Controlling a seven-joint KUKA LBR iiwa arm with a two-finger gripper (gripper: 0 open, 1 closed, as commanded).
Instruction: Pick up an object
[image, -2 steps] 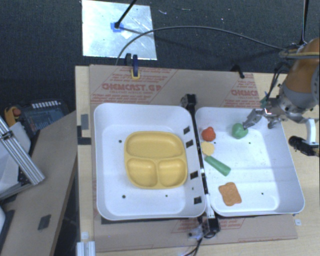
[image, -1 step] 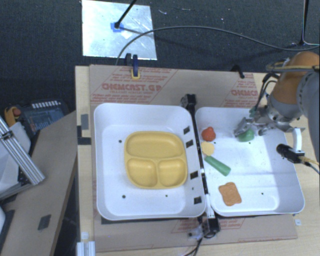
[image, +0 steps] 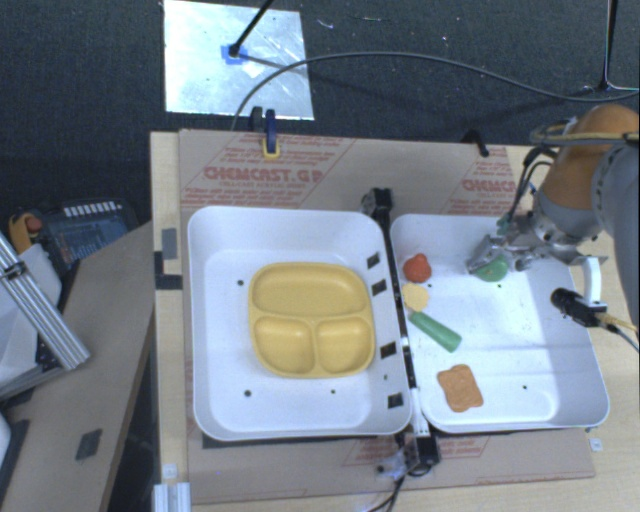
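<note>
My gripper (image: 495, 258) is low in the right bin (image: 560, 400), near its back right part. A small green object (image: 491, 270) lies right under the gripper's tip, partly covered by it. I cannot tell whether it is gripped. To the left lie a red round piece (image: 417, 267), a small pale yellow piece (image: 415, 297) and a green cylinder (image: 434, 330). An orange toast-like slice (image: 460, 388) rests near the bin's front.
The left bin (image: 215, 400) holds a yellow divided tray (image: 308, 318). A black divider (image: 392, 300) runs between the bins. A black part with a cable (image: 578, 305) hangs off the arm over the right bin's right side.
</note>
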